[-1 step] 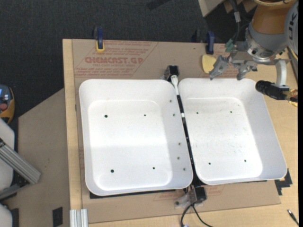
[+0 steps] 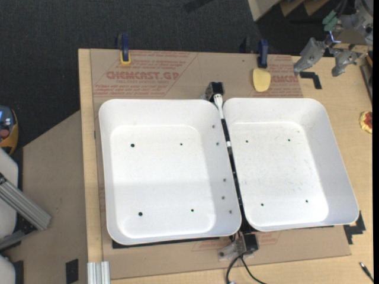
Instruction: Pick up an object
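Nearest me, I'm seeing a black cable [image 2: 237,265] trailing off the front edge of the brown board [image 2: 89,158]. Moving up, I'm looking at the left bin [image 2: 106,158] and the right bin [image 2: 337,170], sitting side by side and touching along a dark strip between them. Past their far rims, I'm picking out a small yellow object [image 2: 261,79] lying on the board just beyond the right bin's far-left corner, right below a blue clamp [image 2: 262,52]; a second clamp [image 2: 124,47] is gripping the board's far edge over to the left. Farthest out, at the top right, I'm watching the gripper [image 2: 323,61] hanging above the board's far corner, fingers spread apart with nothing between them, well clear of the yellow object.
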You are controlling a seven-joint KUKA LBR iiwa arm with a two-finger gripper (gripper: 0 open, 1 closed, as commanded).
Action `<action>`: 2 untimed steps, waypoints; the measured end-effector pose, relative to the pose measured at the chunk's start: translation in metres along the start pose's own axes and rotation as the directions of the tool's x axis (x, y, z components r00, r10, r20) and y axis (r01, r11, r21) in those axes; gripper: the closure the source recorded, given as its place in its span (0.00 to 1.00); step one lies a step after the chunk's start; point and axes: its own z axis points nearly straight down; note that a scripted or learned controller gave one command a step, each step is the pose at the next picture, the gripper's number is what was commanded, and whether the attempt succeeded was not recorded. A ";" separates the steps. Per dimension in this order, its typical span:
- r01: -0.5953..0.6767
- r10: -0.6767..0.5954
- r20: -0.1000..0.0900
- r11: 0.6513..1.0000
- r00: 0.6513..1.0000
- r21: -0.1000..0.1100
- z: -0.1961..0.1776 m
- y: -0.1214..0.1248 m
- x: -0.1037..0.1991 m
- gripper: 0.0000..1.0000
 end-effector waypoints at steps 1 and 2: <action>0.001 -0.001 0.000 1.000 1.000 0.006 -0.003 0.002 0.000 1.00; 0.001 -0.001 -0.003 1.000 1.000 0.016 0.093 0.036 0.023 1.00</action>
